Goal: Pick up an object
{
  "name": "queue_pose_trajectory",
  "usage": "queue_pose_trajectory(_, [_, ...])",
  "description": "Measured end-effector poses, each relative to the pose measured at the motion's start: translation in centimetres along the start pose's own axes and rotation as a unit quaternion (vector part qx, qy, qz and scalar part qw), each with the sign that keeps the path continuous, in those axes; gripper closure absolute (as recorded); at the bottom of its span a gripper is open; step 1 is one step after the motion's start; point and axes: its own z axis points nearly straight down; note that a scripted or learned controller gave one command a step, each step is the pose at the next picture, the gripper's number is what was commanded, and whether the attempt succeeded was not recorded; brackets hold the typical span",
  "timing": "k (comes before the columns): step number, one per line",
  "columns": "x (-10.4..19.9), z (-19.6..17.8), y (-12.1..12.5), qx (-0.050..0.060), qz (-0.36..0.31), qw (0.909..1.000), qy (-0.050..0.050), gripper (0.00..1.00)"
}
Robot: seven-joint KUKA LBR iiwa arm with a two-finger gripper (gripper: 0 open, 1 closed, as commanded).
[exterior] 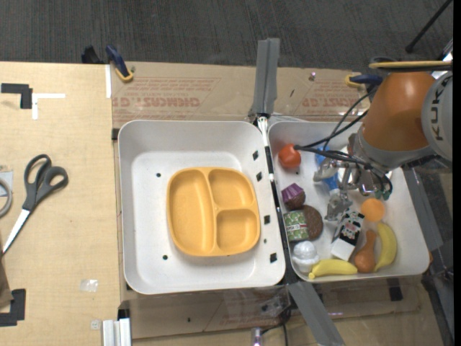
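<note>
Two bananas [387,245] lie along the right bin's [418,193] near edge and right corner, one orange ball [373,208] just above them; all look light, the ball smooth and likely slippery, best pinched across its middle. One gripper [338,206] hangs over the bin's centre, seemingly empty, though its spread is unclear.

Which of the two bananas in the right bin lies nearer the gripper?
The banana curving along the right side, beside the orange ball; the other banana lies flat at the bin's front edge, farther from the gripper.
</note>
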Motion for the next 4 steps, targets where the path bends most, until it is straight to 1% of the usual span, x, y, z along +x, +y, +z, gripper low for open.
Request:
queue_pose_trajectory(1, [-2.5,-0.1,-6.2,0.0,-0.097,0.9953,-0.001,0.0])
queue_pose_trajectory(2, [1.1,-0.1,-8.8,0.0,-0.123,0.9924,0.0,0.0])
queue_pose_trajectory(3, [-7.1,-0.1,-7.0,-0.001,-0.117,0.9931,-0.002,0.0])
queue_pose_trajectory(4, [-7.1,-0.1,-5.8,-0.001,-0.054,0.9985,-0.001,0.0])
